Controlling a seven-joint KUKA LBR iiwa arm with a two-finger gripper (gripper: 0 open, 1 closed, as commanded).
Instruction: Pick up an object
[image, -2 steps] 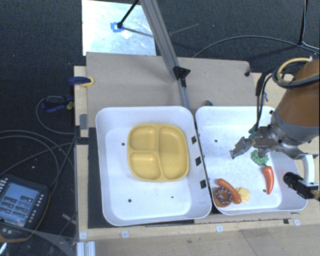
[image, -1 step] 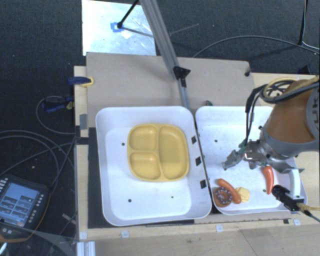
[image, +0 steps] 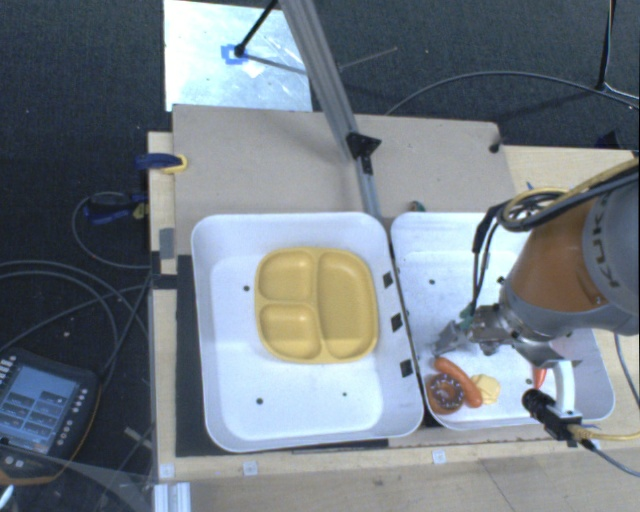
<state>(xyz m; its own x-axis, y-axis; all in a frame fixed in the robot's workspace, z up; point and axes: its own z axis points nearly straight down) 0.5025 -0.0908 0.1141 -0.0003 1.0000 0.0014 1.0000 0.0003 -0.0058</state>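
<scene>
The gripper (image: 462, 338) hangs low in the right bin (image: 440, 260) just above the toy hot dog (image: 457, 378) — whether it's open, I cannot tell. Descend squarely, straddling the sausage — clear of the bin wall.

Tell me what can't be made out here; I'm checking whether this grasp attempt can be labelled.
- Gripper, camera view: fingers too small and blurred to read.
- Right bin: its right part lies under the arm.
- Hot dog, donut and pale yellow piece: fine detail blurred.
</scene>
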